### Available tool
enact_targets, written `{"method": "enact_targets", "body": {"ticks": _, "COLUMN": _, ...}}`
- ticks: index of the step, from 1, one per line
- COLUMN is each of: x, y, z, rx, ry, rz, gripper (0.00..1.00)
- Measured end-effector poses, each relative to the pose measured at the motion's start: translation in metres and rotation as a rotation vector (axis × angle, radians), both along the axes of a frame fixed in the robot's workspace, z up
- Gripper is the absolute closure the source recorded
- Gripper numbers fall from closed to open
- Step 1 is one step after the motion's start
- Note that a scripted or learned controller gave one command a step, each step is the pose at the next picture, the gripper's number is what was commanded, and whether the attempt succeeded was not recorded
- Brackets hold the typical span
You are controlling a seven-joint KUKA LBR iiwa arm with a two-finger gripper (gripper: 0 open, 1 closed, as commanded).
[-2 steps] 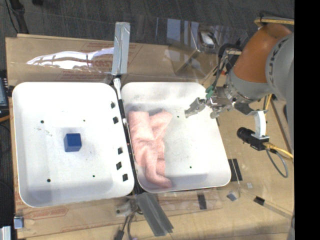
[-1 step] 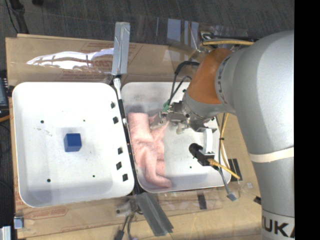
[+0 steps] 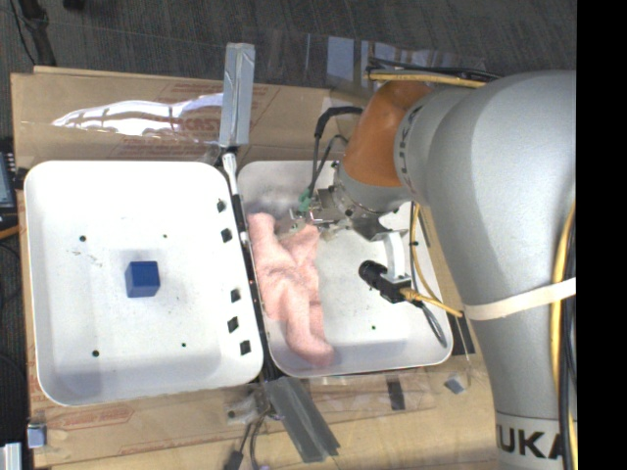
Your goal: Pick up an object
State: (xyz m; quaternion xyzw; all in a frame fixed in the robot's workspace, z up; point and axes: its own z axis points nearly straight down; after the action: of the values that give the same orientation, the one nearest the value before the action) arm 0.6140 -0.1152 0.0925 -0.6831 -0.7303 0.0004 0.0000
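Camera view, end effector at pink soft toy; its grip state unclear

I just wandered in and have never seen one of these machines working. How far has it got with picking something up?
Done so far: the arm has reached into the right bin, with its gripper low at the top end of the pink soft toy. In hand: nothing that I can see; the toy lies on the bin floor. Left: gripping and lifting an object. The blue block sits untouched in the left bin.

Pincer fingertips blurred, perhaps against the pink plush; arm cut off right.
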Motion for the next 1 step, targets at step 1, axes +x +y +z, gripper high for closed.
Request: {"method": "enact_targets", "body": {"ticks": 1, "x": 0.0001, "y": 0.0001, "z": 0.0100, "rx": 0.001, "ry": 0.002, "rz": 0.003, "gripper": 1.00}}
